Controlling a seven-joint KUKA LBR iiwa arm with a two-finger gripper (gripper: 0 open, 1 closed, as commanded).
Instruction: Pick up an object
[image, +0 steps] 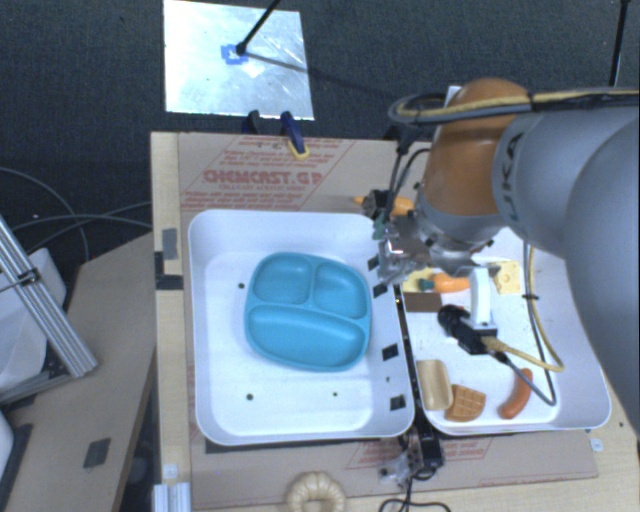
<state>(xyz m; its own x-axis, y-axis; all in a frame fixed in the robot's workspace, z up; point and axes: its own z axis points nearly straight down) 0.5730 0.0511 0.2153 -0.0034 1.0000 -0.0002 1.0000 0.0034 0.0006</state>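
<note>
The orange carrot piece (452, 284) lies in the right bin (592, 398), close to the wall that this bin shares with the left bin (215, 330). A brown block (420, 300) sits just beside it, on the side of that wall, and a pale yellow cheese slice (507, 277) lies near it on the other side. Toward the near edge of the same bin a tan bread piece (433, 383), a waffle (465, 402) and a reddish sausage (516, 393) lie in a loose row; the bread and the waffle are touching or nearly so, and the sausage is a little apart.

The claw (398, 255) hangs over the divide between the two bins, just beside the carrot piece and the brown block. The grey arm (560, 190) and its orange band (470, 150) cover it from above, so I cannot tell whether it is open or closed, nor whether it touches anything.

In the left bin a blue divided plate (308, 308) lies flat near the middle. Both bins rest on a sheet of cardboard (270, 175) with red lettering, spread over the tabletop.
</note>
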